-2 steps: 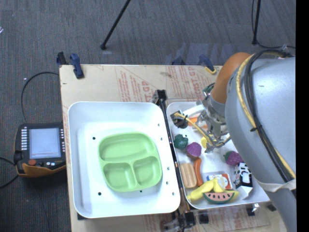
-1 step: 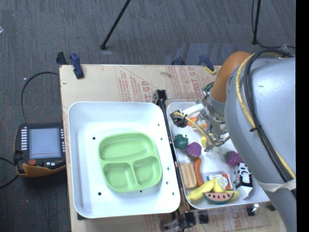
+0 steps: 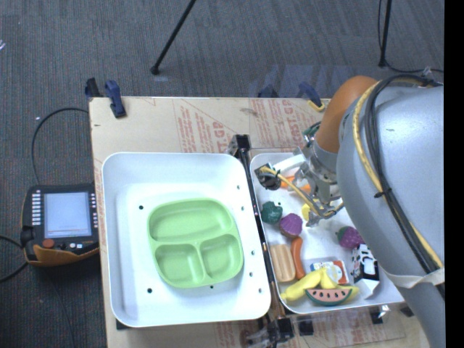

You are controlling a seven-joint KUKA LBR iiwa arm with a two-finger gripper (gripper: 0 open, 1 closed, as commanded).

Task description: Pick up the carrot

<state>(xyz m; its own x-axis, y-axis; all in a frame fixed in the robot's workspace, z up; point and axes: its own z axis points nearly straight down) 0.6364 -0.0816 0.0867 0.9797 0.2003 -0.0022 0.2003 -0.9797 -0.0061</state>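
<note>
Arm: one, grey, bulky; enters from the right, its upper body filling the right side of the frame. Orange band above the wrist, up and behind the jaws. Cables run along the casing. Gripper (image 3: 319, 207): pointed downward and slightly left, below the wrist; finger spacing not discernible.

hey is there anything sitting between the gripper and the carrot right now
Nothing visible lies between them. The gripper hangs over the upper part of the right bin, with the carrot lower down in the same bin. The purple toy lies just beside that path, near the carrot's top end.
</note>
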